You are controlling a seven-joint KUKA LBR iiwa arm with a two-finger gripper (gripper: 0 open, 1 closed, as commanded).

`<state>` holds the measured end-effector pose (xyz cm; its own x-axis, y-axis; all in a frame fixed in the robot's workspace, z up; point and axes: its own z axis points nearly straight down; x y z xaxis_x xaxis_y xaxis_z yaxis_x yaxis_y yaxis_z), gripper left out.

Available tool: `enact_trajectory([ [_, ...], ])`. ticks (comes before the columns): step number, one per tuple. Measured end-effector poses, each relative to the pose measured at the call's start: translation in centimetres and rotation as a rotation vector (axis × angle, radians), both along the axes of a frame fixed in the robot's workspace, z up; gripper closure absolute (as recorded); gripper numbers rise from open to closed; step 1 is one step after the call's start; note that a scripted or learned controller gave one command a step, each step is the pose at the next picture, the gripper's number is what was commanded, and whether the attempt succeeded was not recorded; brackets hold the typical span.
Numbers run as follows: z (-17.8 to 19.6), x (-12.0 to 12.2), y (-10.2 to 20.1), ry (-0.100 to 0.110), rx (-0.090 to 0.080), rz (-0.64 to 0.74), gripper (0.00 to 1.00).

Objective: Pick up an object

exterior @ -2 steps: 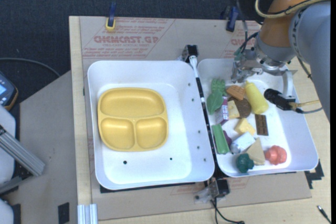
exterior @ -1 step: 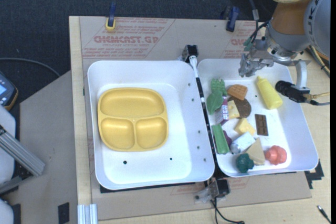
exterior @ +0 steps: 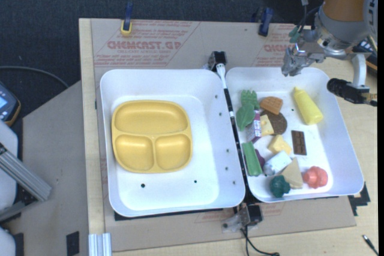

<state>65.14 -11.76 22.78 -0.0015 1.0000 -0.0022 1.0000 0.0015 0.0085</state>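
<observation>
Two white bins sit side by side on the bench. The left bin [exterior: 114,189] holds a yellow tray [exterior: 152,135] with three compartments, lying flat in its middle. The right bin [exterior: 345,156] holds a cluster of small toy foods: a yellow bottle [exterior: 307,105] in the upper right part, a green leafy piece [exterior: 246,108] by the left wall, a brown waffle [exterior: 271,105] just right of it, a dark round cookie [exterior: 278,123] below that, a brown bar [exterior: 299,142] near the centre, a green stick [exterior: 250,158] along the left side, a cheese wedge [exterior: 279,144], a dark green piece [exterior: 279,187] at the lower edge and a red fruit [exterior: 315,177] beside it. The gripper [exterior: 292,64] hangs at the upper rim of the right bin, above and left of the bottle, apart from all the foods. Whether its jaws are open or closed cannot be told from this angle; nothing is seen between them.
</observation>
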Motion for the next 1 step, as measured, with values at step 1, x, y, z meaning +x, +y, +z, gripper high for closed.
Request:
enact_trajectory([
  [1,-0.43,-4.31,4.44,0.013,0.005,0.002,1.0],
])
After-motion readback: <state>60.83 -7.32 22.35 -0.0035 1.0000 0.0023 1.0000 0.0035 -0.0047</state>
